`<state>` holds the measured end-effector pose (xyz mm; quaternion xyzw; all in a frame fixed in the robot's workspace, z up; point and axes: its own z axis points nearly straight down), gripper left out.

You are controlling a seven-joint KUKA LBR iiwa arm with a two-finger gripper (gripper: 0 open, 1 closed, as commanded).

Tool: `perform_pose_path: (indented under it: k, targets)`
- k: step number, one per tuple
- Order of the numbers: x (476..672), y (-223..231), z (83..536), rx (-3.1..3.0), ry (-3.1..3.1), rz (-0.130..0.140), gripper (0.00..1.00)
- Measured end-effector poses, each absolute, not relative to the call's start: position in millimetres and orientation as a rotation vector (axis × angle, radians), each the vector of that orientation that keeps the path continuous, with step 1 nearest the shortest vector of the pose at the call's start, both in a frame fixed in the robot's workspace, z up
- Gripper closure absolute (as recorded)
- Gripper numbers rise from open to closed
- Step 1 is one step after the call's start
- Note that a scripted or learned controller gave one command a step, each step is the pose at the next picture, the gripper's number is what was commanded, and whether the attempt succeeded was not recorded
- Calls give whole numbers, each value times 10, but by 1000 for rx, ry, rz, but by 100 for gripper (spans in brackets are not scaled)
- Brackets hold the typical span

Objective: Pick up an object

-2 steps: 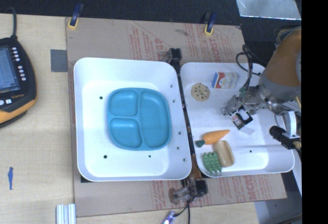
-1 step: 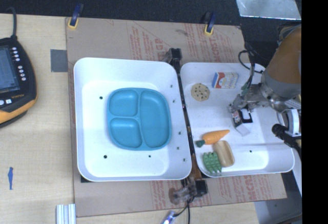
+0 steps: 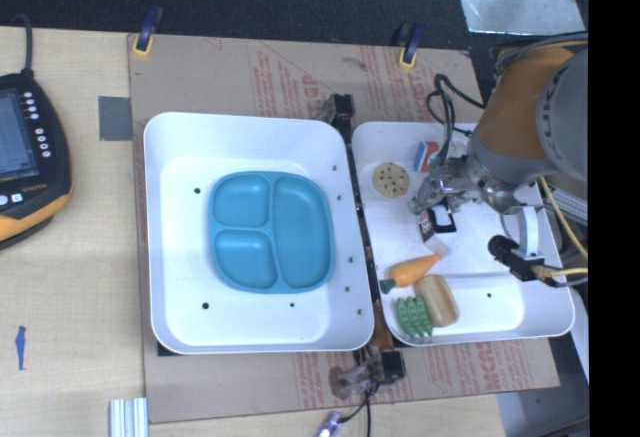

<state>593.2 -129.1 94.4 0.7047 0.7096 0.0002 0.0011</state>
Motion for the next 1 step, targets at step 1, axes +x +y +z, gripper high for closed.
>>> perform_pose_path:
  k: [1]
  targets:
    - [5595,-698,1925,2217,2228,-1,100]
